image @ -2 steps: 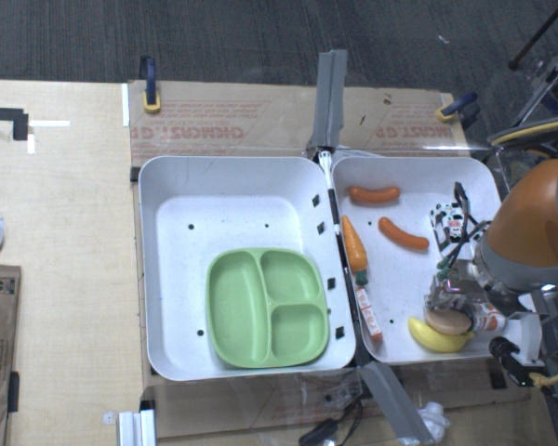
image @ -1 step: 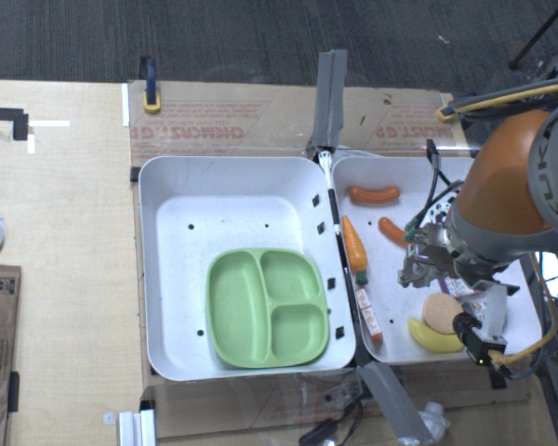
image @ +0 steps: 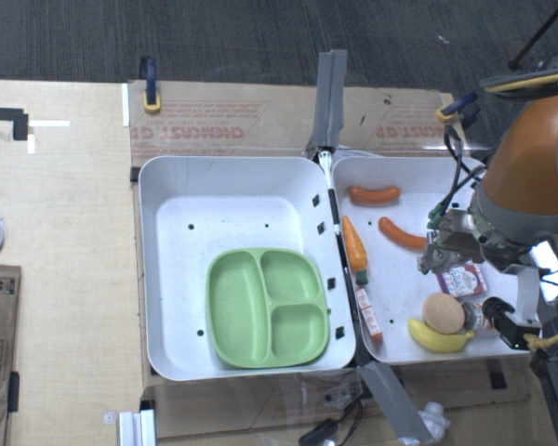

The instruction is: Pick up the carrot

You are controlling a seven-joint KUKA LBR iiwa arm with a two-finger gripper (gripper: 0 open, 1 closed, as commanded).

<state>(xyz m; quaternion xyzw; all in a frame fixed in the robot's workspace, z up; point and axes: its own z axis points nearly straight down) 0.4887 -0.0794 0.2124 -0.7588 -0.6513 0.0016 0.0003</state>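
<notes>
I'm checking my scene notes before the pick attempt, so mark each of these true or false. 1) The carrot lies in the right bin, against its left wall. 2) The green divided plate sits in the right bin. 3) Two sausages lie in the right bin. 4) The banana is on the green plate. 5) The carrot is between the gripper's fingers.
1) True: the carrot lies along the left wall of the right bin.
2) False: the green divided plate sits in the left bin.
3) True: one sausage lies near the far wall, another sausage just below it.
4) False: the banana lies in the right bin, beside a brown round item.
5) False: the carrot lies apart from the gripper, nothing touching it.
</notes>
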